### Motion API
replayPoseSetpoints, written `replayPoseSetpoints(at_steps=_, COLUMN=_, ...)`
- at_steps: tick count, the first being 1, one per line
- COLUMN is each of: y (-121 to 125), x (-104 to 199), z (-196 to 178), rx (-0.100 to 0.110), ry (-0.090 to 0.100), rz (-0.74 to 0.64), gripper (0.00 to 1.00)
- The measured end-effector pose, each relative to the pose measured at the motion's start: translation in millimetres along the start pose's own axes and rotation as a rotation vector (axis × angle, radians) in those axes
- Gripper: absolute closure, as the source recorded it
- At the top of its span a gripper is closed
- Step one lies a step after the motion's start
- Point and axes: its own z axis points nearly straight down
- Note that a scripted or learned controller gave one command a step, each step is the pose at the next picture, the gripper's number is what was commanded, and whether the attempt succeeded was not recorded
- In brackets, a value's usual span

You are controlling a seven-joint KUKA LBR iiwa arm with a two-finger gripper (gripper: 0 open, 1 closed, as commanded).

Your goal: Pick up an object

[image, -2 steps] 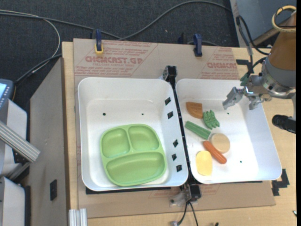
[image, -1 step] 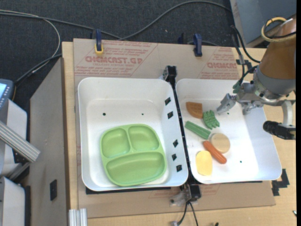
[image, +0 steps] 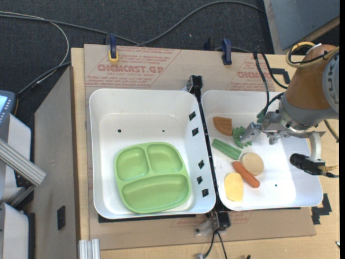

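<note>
The right bin (image: 280,190) holds several toy foods. A brown piece (image: 222,125) lies at its back left, with a long light-green stick (image: 226,148) just in front of it. A round tan piece (image: 252,162), an orange sausage shape (image: 246,175) and a yellow slab (image: 234,187) cluster at the front left. My gripper (image: 251,134) is down in this bin, reaching left from the grey arm with the orange band (image: 308,85). Its tip is right against a small dark-green piece (image: 239,137), which it partly covers.
A light-green divided plate (image: 152,176) lies in the left bin (image: 102,144). The black-marked wall (image: 200,144) between the bins runs just left of the foods. Clamps and cables sit along the cardboard's back edge (image: 161,55).
</note>
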Motion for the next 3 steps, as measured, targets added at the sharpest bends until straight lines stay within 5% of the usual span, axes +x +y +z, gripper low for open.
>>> replayPoseSetpoints(at_steps=1, y=2.7, x=0.0, z=-15.2, rx=-0.010, ry=-0.002, rz=0.000, gripper=1.00)
replayPoseSetpoints(at_steps=2, y=4.7, x=10.0, z=-73.6, rx=-0.015, ry=-0.004, rz=-0.003, gripper=1.00)
replayPoseSetpoints(at_steps=3, y=5.8, x=10.5, z=-93.3, rx=-0.013, ry=-0.003, rz=-0.002, gripper=1.00)
